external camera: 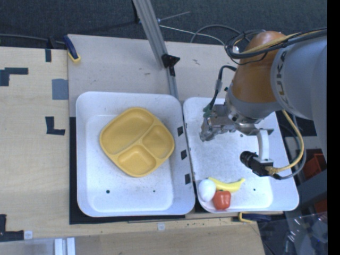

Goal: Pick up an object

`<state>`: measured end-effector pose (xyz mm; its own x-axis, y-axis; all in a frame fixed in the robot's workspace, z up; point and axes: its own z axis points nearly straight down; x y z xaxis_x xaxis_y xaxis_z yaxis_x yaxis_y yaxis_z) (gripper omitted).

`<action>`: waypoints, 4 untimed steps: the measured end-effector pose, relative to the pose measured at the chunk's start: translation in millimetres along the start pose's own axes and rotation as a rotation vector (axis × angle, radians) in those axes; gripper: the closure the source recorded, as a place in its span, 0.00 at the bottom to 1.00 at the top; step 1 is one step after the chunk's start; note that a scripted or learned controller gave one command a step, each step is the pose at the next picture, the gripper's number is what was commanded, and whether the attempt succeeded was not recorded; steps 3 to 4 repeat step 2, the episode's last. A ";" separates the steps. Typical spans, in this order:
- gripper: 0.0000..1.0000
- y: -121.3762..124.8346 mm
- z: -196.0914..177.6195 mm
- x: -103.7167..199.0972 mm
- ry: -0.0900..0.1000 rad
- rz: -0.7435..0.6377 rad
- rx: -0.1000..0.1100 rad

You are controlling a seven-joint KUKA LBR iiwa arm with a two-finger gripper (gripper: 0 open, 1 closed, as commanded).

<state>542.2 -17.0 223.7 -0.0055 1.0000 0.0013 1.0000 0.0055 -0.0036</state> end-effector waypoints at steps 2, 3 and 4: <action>1.00 -17.8 6.8 115.9 -0.001 -0.001 0.001; 1.00 -17.8 6.8 115.9 -0.001 -0.001 0.001; 1.00 -17.8 6.8 115.9 -0.001 -0.001 0.001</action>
